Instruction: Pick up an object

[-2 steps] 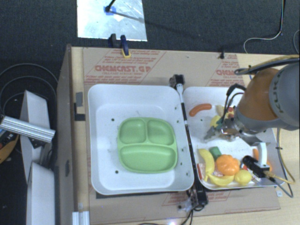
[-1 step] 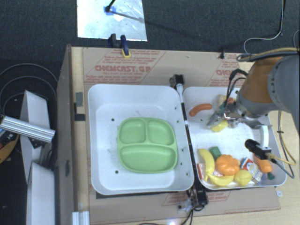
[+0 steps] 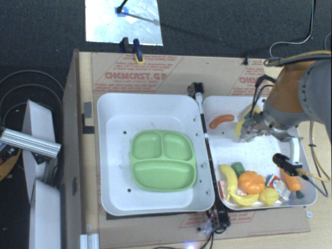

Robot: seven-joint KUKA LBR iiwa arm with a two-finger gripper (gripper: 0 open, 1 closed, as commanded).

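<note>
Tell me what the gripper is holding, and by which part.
Cannot be told. The gripper is low in the right bin beside a yellow object, but the view doesn't settle any hold.

White bins: two [image 3: 111,139] [image 3: 223,105]
Green divided plate [image 3: 163,160]: one, left bin
Bananas: two [image 3: 230,176] [image 3: 244,198], right bin
Sausage [image 3: 221,121]: one
Orange fruit [image 3: 251,181]: one
Lemon [image 3: 268,195]: one

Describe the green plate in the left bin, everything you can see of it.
The green divided plate is pale green, looks like smooth plastic, and has rounded corners. Raised ridges split it into three compartments: two smaller ones at the far side and one wide one at the near side. It lies flat, right side up, about the middle of the left bin, resting on the bin's white floor. Nothing lies in it or touches it otherwise.
</note>
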